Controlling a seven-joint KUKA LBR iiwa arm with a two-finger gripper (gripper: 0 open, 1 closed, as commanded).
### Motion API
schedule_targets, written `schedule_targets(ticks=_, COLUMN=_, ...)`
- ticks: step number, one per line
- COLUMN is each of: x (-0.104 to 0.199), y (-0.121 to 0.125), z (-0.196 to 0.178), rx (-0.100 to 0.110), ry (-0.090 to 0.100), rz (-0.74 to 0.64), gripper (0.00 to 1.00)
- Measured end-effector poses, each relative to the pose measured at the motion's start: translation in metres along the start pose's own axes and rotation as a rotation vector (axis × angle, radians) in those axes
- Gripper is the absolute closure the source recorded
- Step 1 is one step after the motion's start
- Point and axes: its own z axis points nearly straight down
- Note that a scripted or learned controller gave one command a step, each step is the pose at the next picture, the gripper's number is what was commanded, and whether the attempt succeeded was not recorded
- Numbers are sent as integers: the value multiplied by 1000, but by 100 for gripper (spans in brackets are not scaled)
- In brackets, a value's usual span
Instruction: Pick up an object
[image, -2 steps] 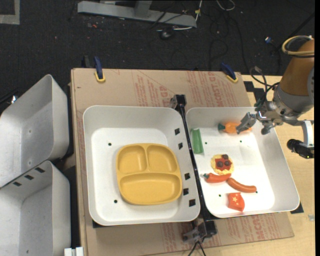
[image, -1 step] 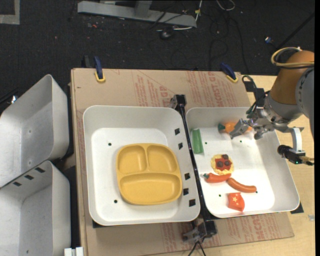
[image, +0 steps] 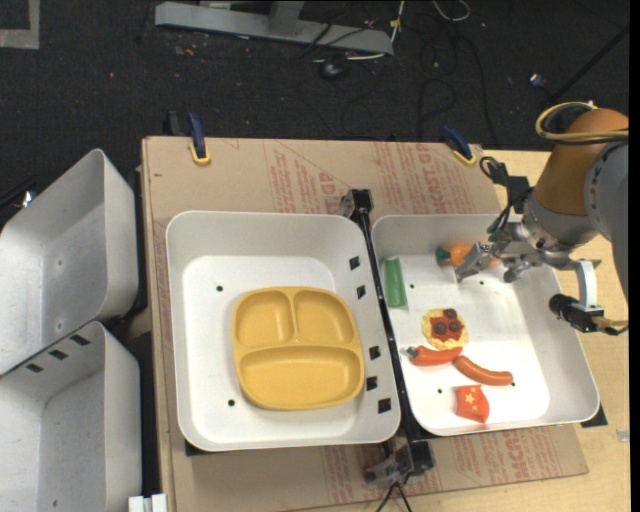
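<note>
The right bin (image: 560, 395) holds several toy foods. A small orange carrot with a green top (image: 452, 254) lies at its far side. A green block (image: 393, 281) rests by the left wall. Nearer the front are a round pizza piece (image: 445, 326), a red chili (image: 432, 355), a sausage (image: 484, 372) and a red strawberry-like piece (image: 472, 402). My gripper (image: 493, 266) hangs low over the far part of this bin, just right of the carrot. Its fingers look spread and nothing sits between them.
The left bin (image: 200, 300) holds a yellow divided plate (image: 298, 347). A black divider (image: 378, 300) runs between the bins. Two more white bins (image: 60, 260) stand off the bench to the left. The arm comes in over the right bin's far right corner.
</note>
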Motion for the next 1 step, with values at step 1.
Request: schedule_targets(ticks=1, x=0, y=1, z=-12, rx=-5, ry=-2, rz=-2, gripper=100)
